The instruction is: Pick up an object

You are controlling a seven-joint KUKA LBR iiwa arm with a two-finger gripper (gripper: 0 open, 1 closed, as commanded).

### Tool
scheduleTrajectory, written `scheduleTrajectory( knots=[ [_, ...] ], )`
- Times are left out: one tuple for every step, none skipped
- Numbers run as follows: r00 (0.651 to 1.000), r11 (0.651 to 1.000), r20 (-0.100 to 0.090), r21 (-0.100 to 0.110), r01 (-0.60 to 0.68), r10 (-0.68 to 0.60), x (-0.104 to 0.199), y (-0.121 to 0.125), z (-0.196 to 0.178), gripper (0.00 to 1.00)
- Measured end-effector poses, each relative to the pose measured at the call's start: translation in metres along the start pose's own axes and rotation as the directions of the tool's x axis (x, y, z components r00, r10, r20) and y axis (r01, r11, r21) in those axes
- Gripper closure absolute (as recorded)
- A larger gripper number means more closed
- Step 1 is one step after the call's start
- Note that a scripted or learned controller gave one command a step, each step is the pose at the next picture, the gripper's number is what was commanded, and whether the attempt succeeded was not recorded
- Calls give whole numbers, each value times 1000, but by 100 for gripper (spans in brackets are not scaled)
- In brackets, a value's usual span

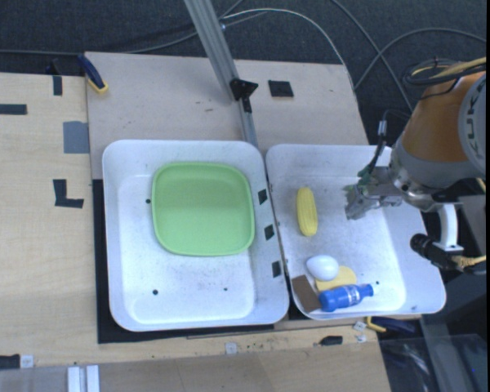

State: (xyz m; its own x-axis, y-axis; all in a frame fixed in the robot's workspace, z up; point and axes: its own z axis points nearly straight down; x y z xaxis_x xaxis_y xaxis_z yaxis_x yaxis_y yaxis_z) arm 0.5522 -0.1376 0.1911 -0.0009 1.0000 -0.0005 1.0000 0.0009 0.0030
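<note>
In the right bin (335, 166) lies a yellow corn cob (307, 211), left of the middle. Near the front of that bin sit a white egg-shaped object (322, 266), a yellow block (338, 278) under it, a blue bottle (345, 296) on its side and a brown piece (302, 292). My gripper (357, 207) hangs over the right half of this bin, pointing down, roughly 60 px right of the corn. Nothing shows between its fingers.
The left bin (122, 243) holds a square green plate (202, 208). A slanted metal pole (220, 47) rises behind the bins, and cables (327, 39) trail across the back right. The arm's body (445, 129) fills the right side.
</note>
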Motion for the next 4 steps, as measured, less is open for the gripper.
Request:
scheduleTrajectory(
  knots=[
    [1000, 1000, 0, 2, -1, 1, 0, 0, -14, 100],
    [1000, 1000, -2, 3, 5, -5, 61, 14, -19, 100],
    [1000, 1000, -2, 4, 4, -4, 113, 21, -13, 100],
    [1000, 1000, -2, 2, 5, -5, 171, 31, -29, 100]
  ],
)
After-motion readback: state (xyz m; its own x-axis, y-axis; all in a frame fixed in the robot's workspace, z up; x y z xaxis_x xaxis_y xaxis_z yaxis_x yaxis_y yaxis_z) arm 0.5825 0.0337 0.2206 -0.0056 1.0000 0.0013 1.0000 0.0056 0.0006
